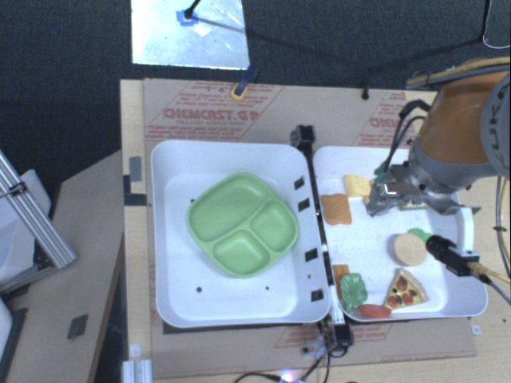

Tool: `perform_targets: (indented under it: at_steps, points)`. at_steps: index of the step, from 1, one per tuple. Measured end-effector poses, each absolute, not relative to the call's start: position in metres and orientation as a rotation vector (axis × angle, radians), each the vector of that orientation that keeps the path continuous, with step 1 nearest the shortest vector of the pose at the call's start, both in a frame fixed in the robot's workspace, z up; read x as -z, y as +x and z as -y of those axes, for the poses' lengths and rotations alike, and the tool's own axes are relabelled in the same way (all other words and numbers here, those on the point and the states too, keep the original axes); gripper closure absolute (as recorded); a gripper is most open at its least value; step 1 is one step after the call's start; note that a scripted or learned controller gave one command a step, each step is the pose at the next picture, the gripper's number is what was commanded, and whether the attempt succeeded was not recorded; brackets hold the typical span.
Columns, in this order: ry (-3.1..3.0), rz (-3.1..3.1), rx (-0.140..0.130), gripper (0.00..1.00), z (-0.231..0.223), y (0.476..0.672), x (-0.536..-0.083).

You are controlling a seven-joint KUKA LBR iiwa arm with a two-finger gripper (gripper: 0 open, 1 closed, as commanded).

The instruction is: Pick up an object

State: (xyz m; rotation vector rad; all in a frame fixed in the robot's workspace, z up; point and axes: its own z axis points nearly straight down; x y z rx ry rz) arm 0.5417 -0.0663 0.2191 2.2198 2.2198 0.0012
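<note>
The right bin point(459, 302) holds several toy foods. A yellow cheese piece point(357, 185) and an orange-brown toast slice point(336, 208) lie at its far left. A beige round bun point(409, 250) sits mid-bin with a small green piece point(417, 234) touching its far side. A pizza slice point(405, 290), a green leafy piece point(352, 290) and a red piece point(372, 311) lie along the near edge. My gripper point(380, 201) hangs low over the bin just right of the cheese and toast, above bare bin floor, with the grey and orange arm point(459, 134) behind it.
The left bin point(172, 294) carries a green divided plate point(242, 224). A black clip divider point(311, 206) runs between the bins. A black fitting with a cable point(449, 255) juts from the arm beside the bun. Cardboard point(207, 110) lies under both bins.
</note>
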Motion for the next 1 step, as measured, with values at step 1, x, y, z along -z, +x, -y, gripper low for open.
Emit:
perform_targets:
  at_steps: [1]
  points:
    - [2.219,-2.222,-0.003,1.0,0.0653,0.5381,-0.2291]
